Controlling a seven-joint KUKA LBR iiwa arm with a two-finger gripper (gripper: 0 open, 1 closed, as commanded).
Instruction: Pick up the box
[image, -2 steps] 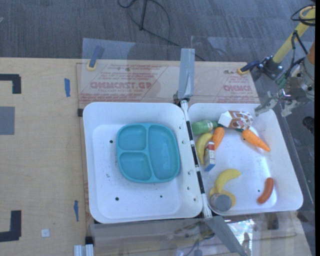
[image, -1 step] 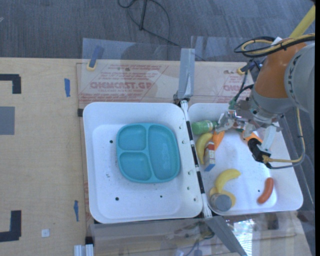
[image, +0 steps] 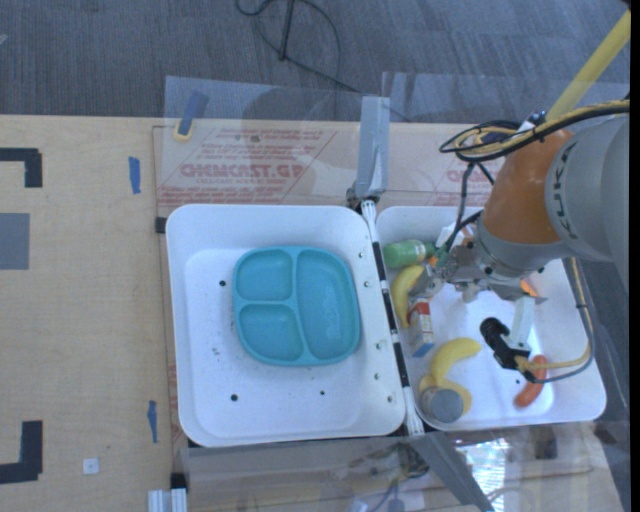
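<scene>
White right bin (image: 585, 395) held the box (image: 421, 326), just below-left of the gripper (image: 447, 281); whether the gripper was clenched could not be told. A banana (image: 450, 358) lay below.

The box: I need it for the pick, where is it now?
In the camera view, the box lies in the right bin, near its left wall, between the two bananas, just left of the gripper.

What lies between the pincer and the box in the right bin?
Nothing visibly separates them: the pincer hangs right beside the small white and red box. Two yellow bananas crowd the box above and below.
</scene>
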